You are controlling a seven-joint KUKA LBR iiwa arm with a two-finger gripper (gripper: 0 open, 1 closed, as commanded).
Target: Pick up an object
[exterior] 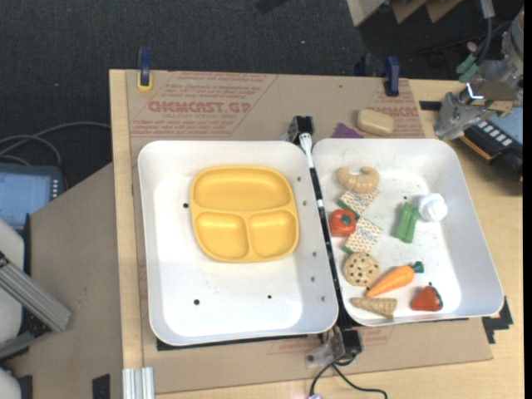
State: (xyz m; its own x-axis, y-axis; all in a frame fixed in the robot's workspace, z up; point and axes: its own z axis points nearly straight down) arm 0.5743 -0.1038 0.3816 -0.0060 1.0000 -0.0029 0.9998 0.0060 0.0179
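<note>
The right bin [465, 191] holds several toy foods. Among them are a croissant [357, 177], a red tomato [342, 222], a cookie [360, 268] and a carrot [391, 279]. There are also a red strawberry [426, 298] and a green bottle [407, 221] with a white cap. Two checkered crackers [363, 237] lie between them, and a tan piece [372, 306] rests by the front wall. My gripper [462, 106] hangs at the upper right, beyond the right bin's far corner and away from all the food.
The left bin [166, 256] holds a yellow three-compartment plate [243, 212]. On the cardboard behind the right bin lie a beige bun [376, 122] and a small purple piece [342, 130]. Two blue clamps [145, 69] pin the board's far edge.
</note>
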